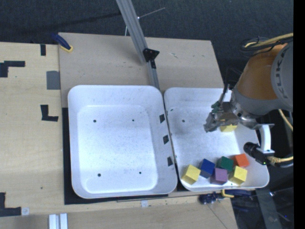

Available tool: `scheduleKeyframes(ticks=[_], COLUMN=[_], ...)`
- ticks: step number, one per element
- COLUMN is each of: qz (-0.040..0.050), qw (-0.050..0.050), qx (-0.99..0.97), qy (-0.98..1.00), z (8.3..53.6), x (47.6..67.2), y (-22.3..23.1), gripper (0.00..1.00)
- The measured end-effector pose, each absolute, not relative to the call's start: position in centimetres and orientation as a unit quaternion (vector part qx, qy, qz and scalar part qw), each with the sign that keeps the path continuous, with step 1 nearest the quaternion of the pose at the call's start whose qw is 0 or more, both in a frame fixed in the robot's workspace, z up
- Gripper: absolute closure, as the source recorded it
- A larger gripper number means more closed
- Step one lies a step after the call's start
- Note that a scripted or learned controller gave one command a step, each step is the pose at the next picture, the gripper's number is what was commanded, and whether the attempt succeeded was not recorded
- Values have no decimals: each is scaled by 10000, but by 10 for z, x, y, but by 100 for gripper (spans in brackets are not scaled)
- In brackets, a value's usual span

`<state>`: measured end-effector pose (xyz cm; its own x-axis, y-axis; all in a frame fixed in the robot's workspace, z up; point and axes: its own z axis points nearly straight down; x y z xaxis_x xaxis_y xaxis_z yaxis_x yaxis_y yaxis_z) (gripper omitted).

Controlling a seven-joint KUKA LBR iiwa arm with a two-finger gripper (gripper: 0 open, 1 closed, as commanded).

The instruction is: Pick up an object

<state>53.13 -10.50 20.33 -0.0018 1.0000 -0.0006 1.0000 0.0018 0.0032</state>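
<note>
Blocks crowd the near corner of the right-hand shallow white bin [190, 104]: a yellow cube [191, 174] at the left end, a blue cube [207, 167] just beside it, then a purple cube [220, 175], a green cube [225, 163], a second yellow cube [239, 175] and an orange cube [241, 160], all touching or nearly so. Apart from that cluster, up toward the middle of the bin, a pale yellow block [229, 127] peeks out right under the two-finger gripper [215, 120] of the grey and orange arm [262, 80].

From where I stand I cannot tell how the gripper is set, nor whether the pale block is caught in it or merely lying on the bin floor beside it.

That lone block looks to me the sensible target, since nothing presses against it. Doing this well likely means centring squarely over it, coming straight down, and lifting slowly so a poor grasp shows itself early. The cluster would be harder, as neighbours could jam the approach.

The left-hand white bin [114, 142] sits alongside, and a slanted grey metal pole [133, 20] crosses above the bench.
</note>
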Motion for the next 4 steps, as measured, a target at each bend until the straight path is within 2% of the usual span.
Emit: scheduleKeyframes(ticks=[1, 3, 4], qz=[10, -9, 2], qw=[16, -16, -12], qx=[7065, 7049, 7042], qy=[7077, 7093, 7100], z=[256, 233, 242], x=[522, 526, 525], y=[-103, -8, 47], gripper=[100, 100, 100])
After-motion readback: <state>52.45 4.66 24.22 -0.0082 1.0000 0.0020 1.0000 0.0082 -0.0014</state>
